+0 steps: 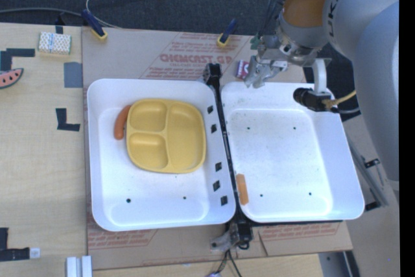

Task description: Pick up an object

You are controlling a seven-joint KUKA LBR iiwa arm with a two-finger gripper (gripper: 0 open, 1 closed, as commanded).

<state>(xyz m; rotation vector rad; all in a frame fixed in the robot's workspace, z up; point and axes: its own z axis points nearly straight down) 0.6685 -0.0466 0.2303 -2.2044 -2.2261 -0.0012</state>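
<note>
From above, my pincer [258, 76] hangs over the right bin's [337, 139] far rim (spread or pressed, I cannot tell). The yellow plate [166, 135] and orange sausage [120, 122] lie well left; another sausage [242, 188] lies nearer the camera.

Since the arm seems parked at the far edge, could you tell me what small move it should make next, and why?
Probably swing the gripper toward the small orange carrot-shaped piece at the right white bin's near-left edge: it lies exposed, while the gripper hangs over the far rim with nothing visibly held.
</note>
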